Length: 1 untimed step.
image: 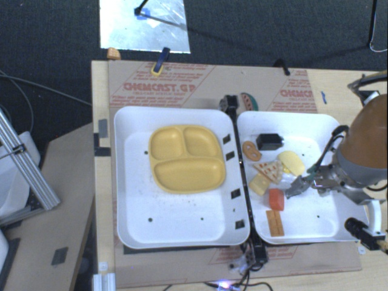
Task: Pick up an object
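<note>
The right bin [315, 223] holds several small toy foods. A black block [269, 141] lies at the back, with a round brown cookie [251, 151] beside it. A pale yellow piece [292, 162], a tan cracker [268, 170] and a yellow wedge [258, 185] cluster in the middle. A red block [276, 199] and an orange-brown bar [274, 223] lie nearer the front. My gripper [296, 190] hangs low over the bin, just right of the red block and below the pale yellow piece. I see nothing held in it.
The left bin [176, 223] holds a yellow divided plate [185, 158]. The arm's grey body [364, 156] covers the right bin's right side. A cardboard sheet [182, 86] lies under both bins, and a metal frame [24, 162] stands at the far left.
</note>
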Each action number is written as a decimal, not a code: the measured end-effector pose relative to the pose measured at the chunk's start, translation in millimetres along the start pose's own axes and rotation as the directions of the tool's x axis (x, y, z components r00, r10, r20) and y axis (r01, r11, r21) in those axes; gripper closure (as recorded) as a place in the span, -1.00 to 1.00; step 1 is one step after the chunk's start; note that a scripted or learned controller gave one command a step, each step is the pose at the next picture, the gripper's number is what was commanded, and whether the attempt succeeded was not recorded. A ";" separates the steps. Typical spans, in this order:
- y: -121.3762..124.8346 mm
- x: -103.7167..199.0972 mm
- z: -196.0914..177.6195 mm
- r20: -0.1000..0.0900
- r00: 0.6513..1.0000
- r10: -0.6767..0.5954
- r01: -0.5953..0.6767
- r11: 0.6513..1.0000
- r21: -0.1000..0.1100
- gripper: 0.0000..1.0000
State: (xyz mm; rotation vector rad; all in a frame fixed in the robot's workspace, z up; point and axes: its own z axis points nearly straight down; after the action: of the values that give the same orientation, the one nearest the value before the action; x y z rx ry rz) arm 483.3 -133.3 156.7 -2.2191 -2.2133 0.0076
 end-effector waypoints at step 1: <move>4.3 72.5 -28.8 0.000 1.000 -0.014 0.014 1.000 -0.013 -1.00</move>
State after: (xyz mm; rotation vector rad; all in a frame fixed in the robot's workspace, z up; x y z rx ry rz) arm 488.1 -60.8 185.6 -2.2103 -2.2345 -0.0076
